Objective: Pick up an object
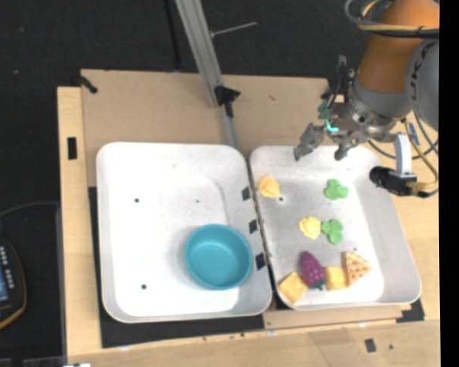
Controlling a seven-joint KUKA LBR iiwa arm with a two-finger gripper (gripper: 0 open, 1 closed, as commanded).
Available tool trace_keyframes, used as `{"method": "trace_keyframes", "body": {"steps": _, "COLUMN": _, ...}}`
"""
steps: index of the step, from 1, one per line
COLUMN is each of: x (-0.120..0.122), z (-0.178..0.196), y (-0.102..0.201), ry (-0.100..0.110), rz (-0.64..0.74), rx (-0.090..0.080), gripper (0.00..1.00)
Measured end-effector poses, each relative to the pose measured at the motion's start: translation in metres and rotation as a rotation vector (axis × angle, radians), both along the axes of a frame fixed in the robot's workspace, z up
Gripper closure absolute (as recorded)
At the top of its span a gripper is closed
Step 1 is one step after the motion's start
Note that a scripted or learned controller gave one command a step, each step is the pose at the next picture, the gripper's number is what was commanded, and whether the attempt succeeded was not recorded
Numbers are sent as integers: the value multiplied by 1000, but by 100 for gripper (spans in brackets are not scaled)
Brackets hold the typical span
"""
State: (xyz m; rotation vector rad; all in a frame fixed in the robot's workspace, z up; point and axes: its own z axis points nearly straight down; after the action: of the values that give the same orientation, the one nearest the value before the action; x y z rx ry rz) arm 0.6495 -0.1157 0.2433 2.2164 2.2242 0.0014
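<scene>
Hovering over the far edge of the right bin (390, 228), the jaws (321, 145) are spreading wide with nothing between the fingers. Small toy foods are lying in that bin: a yellow piece (269, 187) nearest the jaws, two green clover shapes (336, 190) (333, 230), a yellow shell (310, 226), purple grapes (312, 268) and a pizza slice (356, 267). A blue bowl (217, 255) is sitting in the left bin (153, 182).
</scene>
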Motion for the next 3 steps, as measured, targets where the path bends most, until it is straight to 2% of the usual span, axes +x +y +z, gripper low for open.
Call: {"method": "trace_keyframes", "body": {"steps": 3, "x": -7, "z": -139, "y": 5, "ry": 3, "rz": -5, "rx": -2, "gripper": 0}}
